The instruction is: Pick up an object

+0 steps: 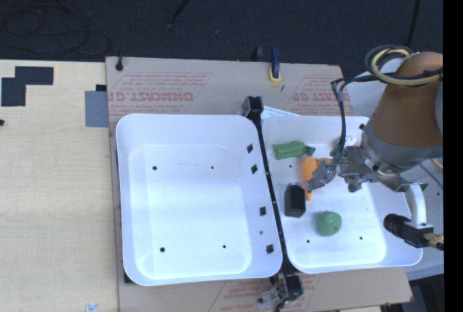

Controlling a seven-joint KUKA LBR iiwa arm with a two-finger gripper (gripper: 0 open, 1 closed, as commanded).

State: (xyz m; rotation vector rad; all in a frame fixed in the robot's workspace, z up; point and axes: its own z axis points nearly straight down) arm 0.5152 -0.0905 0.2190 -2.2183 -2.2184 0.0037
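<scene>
Two shallow white bins sitting side by side on the brown bench board: left bin [137,158], right bin [362,249]. Lying in the right bin: flat green oblong piece [291,150], small orange object [309,168], black rectangular block [294,200], round green ball [328,223]. Reaching in from the right, grey two-finger gripper [323,173] hovering just beside the orange object; jaw state impossible to tell, grasp unclear.

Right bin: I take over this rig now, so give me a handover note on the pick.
Gripper: low in the right bin, at the orange object; a grasp cannot be confirmed.
Things: green flat piece at the bin's far side, black block by the divider, green ball nearer the front.
Done: nothing visibly lifted.
Left: secure one object and raise it.
</scene>
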